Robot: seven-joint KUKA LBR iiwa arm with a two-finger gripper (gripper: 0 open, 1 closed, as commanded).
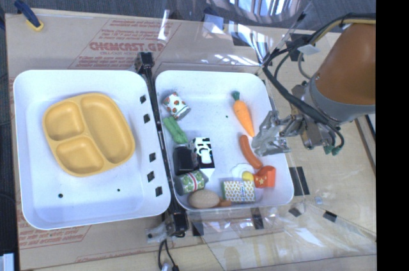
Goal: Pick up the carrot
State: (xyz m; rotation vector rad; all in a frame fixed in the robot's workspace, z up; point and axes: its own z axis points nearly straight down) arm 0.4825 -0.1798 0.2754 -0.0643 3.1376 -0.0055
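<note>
Where the arm reaches in from the right, the scene reads as follows.

Fingers: the gripper hangs over the right edge of the right bin; whether its fingers are apart or together cannot be told from this slant, and nothing shows between them.

Carrot: the carrot lies flat just up and to the left of the fingers, apart from them, green top pointing away.

Neighbours: an orange-red sausage lies right beside the fingers, below the carrot, and could be mistaken for it.

Handling: likely a light, stiff plastic toy with a smooth, tapered body that may slip.

Hold: best across the thick middle, below the green top.

Further out: the yellow divided plate sits in the left bin, well apart.
</note>
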